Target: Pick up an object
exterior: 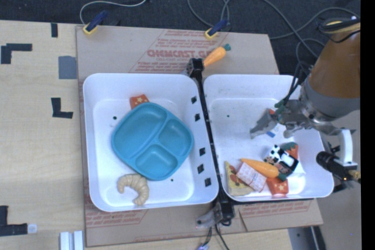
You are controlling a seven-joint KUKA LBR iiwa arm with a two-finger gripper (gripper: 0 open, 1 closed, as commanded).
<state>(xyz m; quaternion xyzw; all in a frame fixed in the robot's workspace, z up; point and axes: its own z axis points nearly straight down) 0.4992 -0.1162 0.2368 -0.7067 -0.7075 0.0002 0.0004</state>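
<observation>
My gripper (pixel 273 136) hangs over the right bin (pixel 246 96), near its right side, open with nothing between its fingers. Just below it, at the bin's front, lies a pile: a black-and-white toy (pixel 280 156), an orange carrot (pixel 261 167), a red-and-white packet (pixel 252 177), a pizza slice (pixel 236 183) and a red piece (pixel 279 186). One fingertip (pixel 288 146) is close above the black-and-white toy; whether it touches is unclear. The left bin (pixel 94 126) holds a blue divided plate (pixel 152 140), a croissant (pixel 133 187) and a small red item (pixel 139 101).
A second orange carrot (pixel 214 55) lies on the cardboard behind the bins. A black divider (pixel 202 126) runs between the bins. Cables (pixel 246 3) and two clamps (pixel 94 23) sit at the back. The arm's orange-and-grey body (pixel 334 73) overhangs the right bin's right wall.
</observation>
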